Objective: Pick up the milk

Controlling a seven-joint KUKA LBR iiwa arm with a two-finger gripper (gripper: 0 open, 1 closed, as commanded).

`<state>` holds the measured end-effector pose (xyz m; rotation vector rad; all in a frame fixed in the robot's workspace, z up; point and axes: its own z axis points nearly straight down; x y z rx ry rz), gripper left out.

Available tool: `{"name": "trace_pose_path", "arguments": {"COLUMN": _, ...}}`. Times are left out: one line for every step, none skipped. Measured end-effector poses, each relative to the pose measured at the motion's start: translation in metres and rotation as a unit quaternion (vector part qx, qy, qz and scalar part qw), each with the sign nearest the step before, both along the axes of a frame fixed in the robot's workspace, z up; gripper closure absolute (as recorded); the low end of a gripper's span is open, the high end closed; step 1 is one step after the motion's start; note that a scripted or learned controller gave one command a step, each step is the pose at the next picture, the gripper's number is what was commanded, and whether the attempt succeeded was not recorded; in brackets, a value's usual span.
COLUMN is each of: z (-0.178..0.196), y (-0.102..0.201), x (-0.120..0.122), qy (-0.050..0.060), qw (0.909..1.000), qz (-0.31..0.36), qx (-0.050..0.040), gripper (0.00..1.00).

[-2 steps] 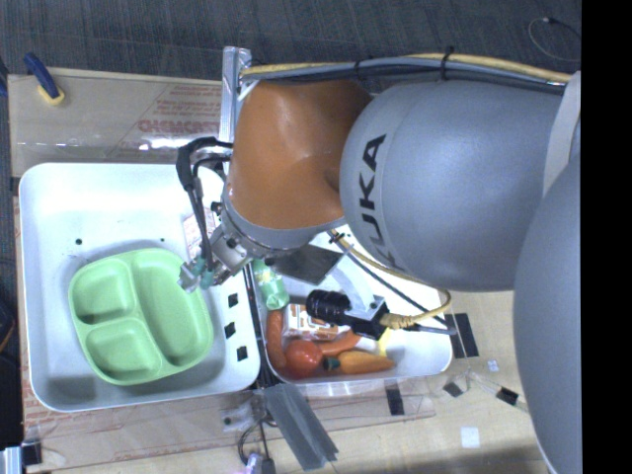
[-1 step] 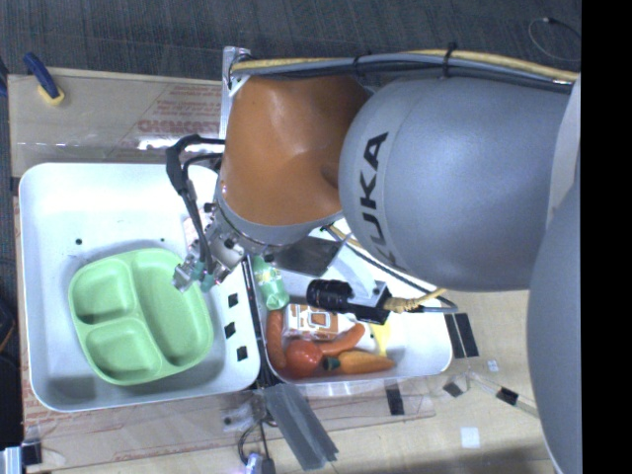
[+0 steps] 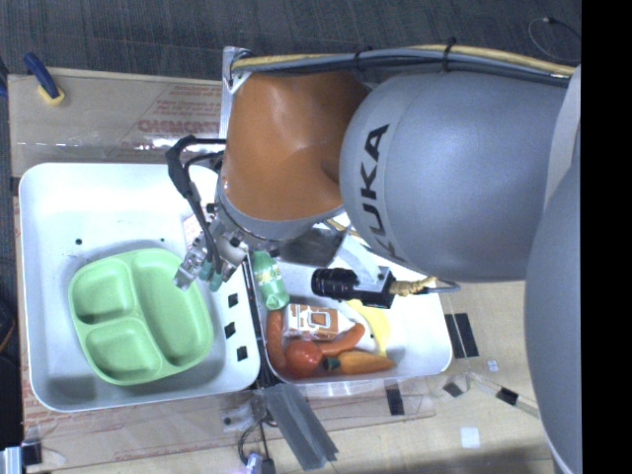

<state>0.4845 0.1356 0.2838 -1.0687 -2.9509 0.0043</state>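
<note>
Milk not yet picked up.
The milk carton (image 3: 314, 321) lies in the right bin (image 3: 434, 358) among one green bottle (image 3: 269, 279), carrot (image 3: 360, 362), tomato (image 3: 302, 359) and banana (image 3: 367, 322). The pincer (image 3: 197, 265) hangs over the left bin (image 3: 49, 196), above one green tray (image 3: 138, 314); I cannot tell its state.

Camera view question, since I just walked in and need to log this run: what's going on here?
A grey KUKA arm with an orange band reaches over two shallow white bins. Its tool hangs over the left white bin, above the edge of a green three-compartment plastic tray. The orange-and-white milk carton lies in the right white bin among toy foods, not yet picked up.
</note>
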Motion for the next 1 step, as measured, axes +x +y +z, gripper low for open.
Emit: {"name": "trace_pose_path", "arguments": {"z": 0.0599, "y": 0.0684, "x": -0.0081, "qy": -0.002, "qw": 0.9995, "qz": 0.033, "qx": 0.0006, "gripper": 1.0}}
